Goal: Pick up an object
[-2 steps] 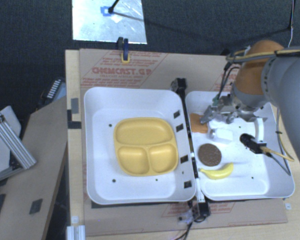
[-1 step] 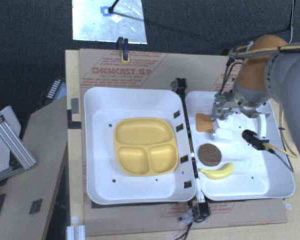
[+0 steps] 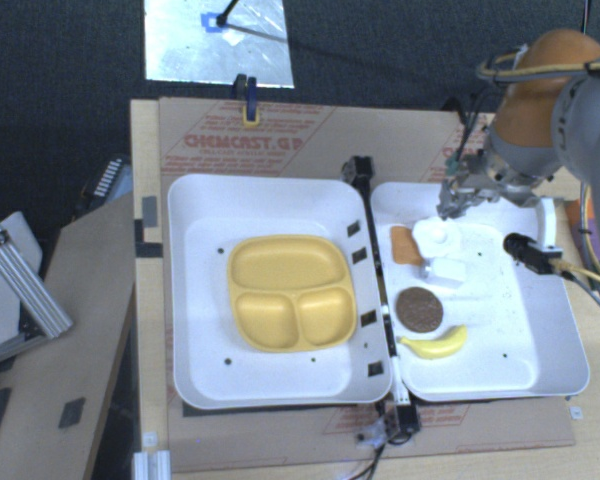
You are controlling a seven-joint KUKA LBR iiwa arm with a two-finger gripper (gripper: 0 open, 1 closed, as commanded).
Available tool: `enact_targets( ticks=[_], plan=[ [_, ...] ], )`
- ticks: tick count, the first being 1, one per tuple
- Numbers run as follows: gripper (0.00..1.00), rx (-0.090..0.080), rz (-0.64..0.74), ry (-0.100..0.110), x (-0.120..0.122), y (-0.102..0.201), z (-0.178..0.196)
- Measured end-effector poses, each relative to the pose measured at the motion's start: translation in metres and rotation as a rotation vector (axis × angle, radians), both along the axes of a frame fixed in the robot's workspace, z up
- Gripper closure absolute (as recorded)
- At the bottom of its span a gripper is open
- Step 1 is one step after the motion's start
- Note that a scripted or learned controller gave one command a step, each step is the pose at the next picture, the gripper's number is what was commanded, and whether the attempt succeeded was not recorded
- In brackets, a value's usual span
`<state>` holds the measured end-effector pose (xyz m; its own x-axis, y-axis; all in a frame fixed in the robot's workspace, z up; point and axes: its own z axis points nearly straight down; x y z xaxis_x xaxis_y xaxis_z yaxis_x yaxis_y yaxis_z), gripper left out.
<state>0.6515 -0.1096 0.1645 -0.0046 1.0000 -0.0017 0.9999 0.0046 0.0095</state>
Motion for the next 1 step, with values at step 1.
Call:
enact_targets(
  ticks=[1],
  plan=[
    [1.00,0.000,0.000,0.001,0.0021,-0.0002,0.0536]
  ],
)
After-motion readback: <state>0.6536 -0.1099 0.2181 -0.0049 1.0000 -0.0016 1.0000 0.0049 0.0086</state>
